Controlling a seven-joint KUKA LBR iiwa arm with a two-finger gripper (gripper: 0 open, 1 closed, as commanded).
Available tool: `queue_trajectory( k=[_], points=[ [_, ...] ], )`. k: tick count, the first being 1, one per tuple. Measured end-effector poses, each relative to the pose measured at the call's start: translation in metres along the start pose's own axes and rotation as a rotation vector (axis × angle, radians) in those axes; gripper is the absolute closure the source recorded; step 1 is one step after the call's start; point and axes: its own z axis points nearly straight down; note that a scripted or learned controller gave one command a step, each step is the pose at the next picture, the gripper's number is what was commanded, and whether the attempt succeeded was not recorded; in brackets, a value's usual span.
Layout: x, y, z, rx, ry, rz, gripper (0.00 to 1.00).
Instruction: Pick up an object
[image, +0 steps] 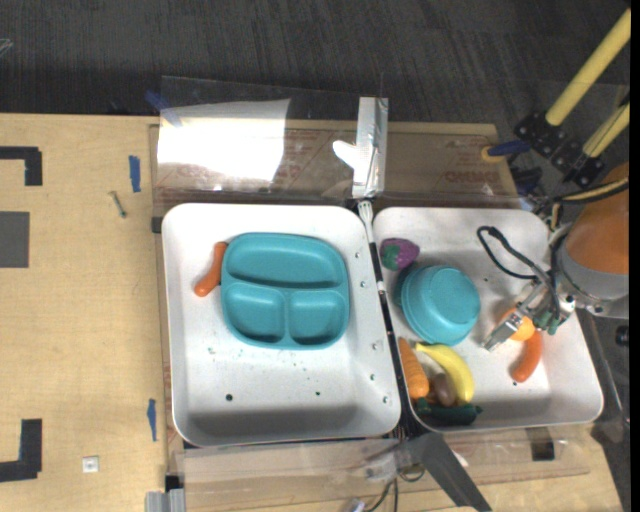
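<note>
jaws (505, 330) sit low in the right bin (580, 400), hanging off the grey arm (590, 255) that comes in from the right edge with its orange band up top. honestly can't tell how far apart they are, it's a small blurry cluster of metal with a bit of orange and green on it, and nothing is clearly pinched between them.

closest thing to the jaws is an orange carrot-shaped toy (527, 357), just beside them on the arm side and a touch nearer the front wall of the bin. might be touching, hard to say. on the other side of the jaws sits a teal bowl (440, 302), near but apart. a purple toy with a green top (398, 253) is just past the bowl, toward the back corner by the divider.

toward the front from the jaws there's a yellow banana (452, 367), and beside that another orange carrot (415, 370) lying along the divider, with something dark and green (447, 410) under the banana's end. a black cable (505, 255) loops over the bin floor behind the jaws.

well away from the jaws, across the divider, the left bin (270, 400) holds a teal divided plate (285, 290) with a small orange piece (211, 270) leaning at its far side. both bins sit on the counter (75, 300).
</note>
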Motion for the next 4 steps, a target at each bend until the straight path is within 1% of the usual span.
queue_trajectory(
  k=[1, 2, 3, 4],
  points=[
    [-0.003, 0.002, -0.013, -0.006, -0.011, -0.002, 1.0],
    [-0.013, 0.077, -0.136, -0.008, -0.008, 0.048, 1.0],
    [-0.012, 0.074, -0.13, 0.0, 0.001, 0.052, 0.0],
    [0.024, -0.019, -0.002, 0.001, 0.0, 0.078, 0.0]
  ],
)
